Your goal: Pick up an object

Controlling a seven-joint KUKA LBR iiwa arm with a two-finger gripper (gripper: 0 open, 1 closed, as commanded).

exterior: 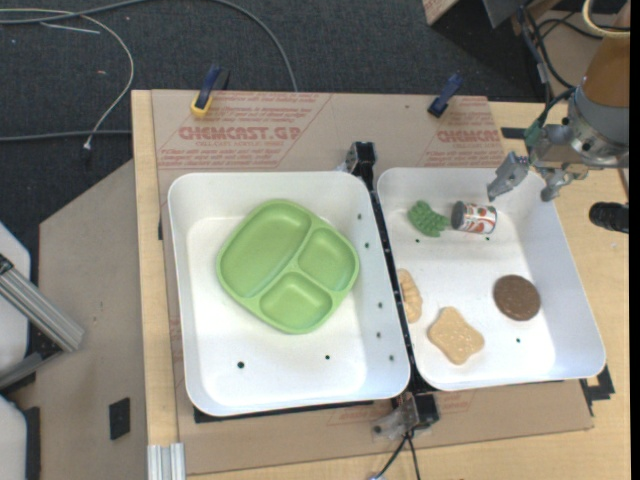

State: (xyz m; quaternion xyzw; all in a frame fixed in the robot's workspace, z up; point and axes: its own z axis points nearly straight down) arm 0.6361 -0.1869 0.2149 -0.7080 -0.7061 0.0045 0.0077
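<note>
From the overhead camera we look down on two white bins set side by side on a cardboard-covered bench. The left bin (pixel 200 218) carries a green divided plate (pixel 288 265), lying flat near its middle. The right bin (pixel 570 268) is where the loose pieces sit, so we judge it to be the picking area: a small can with a red and white label (pixel 473 217) lies on its side toward the far wall, a green toy (pixel 429 218) just beside it on the left, a brown round disc (pixel 517 297) nearer the right wall, a tan cracker-shaped piece (pixel 456 335) toward the front, and another tan piece (pixel 408 295) against the dividing wall.

The gripper (pixel 525 180) hangs over the far right corner of that bin, its two fingers spread wide with nothing between them. It sits above and to the right of the can, apart from it, which we read as a stance before a descent. The can is the nearest candidate; lying on its side, it could roll if nudged off-centre.

Two blue clamps (pixel 208 87) pin the cardboard at the bench's far edge.
</note>
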